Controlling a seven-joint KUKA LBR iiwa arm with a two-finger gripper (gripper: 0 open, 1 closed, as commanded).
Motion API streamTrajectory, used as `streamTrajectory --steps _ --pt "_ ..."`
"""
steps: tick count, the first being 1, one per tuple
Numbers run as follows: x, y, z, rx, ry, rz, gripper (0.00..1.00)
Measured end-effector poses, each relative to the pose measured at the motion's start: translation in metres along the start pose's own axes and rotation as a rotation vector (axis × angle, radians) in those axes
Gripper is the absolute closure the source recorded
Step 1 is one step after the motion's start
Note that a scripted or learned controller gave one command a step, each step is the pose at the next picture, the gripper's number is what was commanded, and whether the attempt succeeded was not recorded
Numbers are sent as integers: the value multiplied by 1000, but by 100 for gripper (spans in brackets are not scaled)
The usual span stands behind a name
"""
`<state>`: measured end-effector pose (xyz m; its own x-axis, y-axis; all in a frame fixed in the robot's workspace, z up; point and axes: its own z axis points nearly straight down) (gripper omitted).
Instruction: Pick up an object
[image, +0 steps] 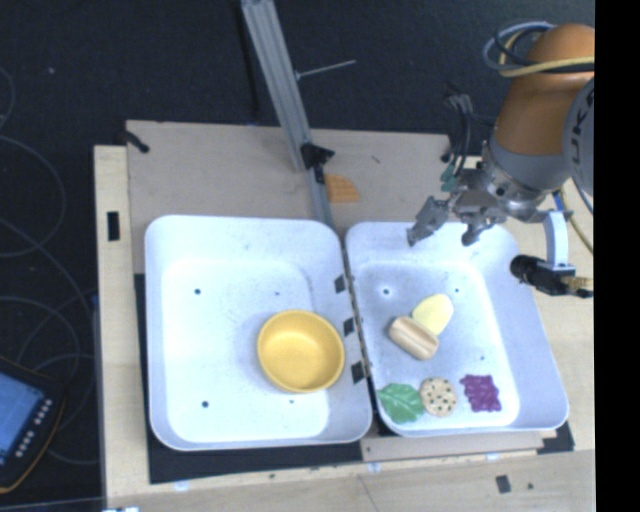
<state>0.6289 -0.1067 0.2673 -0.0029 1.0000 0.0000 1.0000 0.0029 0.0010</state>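
Observation:
My gripper (444, 231) hangs above the far edge of the right bin (520, 330), its two fingers spread open with nothing between them. Below it in that bin lie a pale yellow piece (434, 312) touching a tan bread roll (412, 338). Along the bin's near edge sit a green leaf (401, 401), a chocolate-chip cookie (438, 396) and a purple grape bunch (481, 392). A yellow bowl (299, 350) stands upright in the left bin (200, 300), near its right side.
A grey metal post (285, 95) rises slanted behind the bins, with a black clamp at its foot. An orange tag (341, 189) lies on the bench behind the bins. The arm's orange band (545, 85) and cables occupy the upper right.

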Motion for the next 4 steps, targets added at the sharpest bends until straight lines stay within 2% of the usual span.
streamTrajectory --steps 1,3,4 --pt "0 0 0 0 0 0 0" --pt "4 -17 113 6 -1 5 0" --pt "2 -18 166 5 -2 6 0"
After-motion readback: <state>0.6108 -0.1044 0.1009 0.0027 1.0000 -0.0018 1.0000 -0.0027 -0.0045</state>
